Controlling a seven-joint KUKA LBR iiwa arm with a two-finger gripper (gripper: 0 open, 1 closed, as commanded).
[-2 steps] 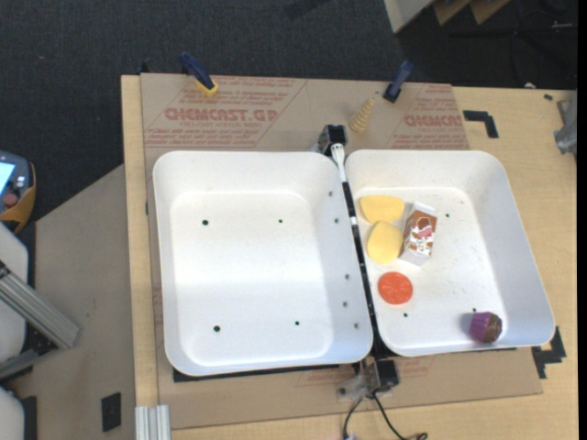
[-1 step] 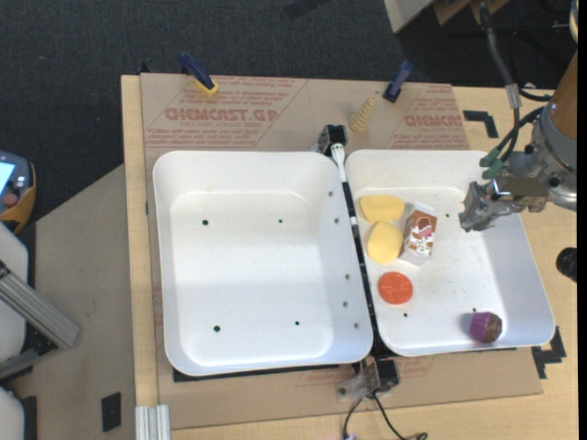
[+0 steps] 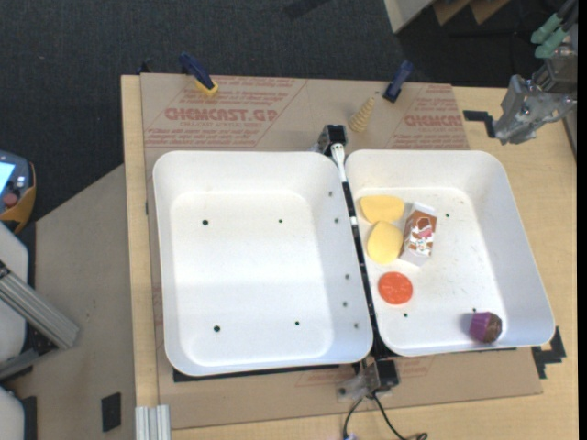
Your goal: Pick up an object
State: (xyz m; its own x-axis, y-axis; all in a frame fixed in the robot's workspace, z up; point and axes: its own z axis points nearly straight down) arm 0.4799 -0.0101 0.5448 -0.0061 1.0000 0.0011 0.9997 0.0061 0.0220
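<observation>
Cardboard-backed bench — my gripper (image 3: 515,122), grip state unreadable, hovers beyond the right bin (image 3: 514,200); small carton (image 3: 421,234) lies lengthwise near-to-far.

White bins (image 3: 174,246); orange disc (image 3: 395,288), purple object (image 3: 485,326).

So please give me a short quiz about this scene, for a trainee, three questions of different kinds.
1. True or false: the purple object lies in the right bin.
2. How many yellow objects lie in that bin?
3. Which thing lies closest to the orange disc? A) carton B) lower yellow object C) purple object

Key: 1 true; 2 two; 3 B.
</observation>
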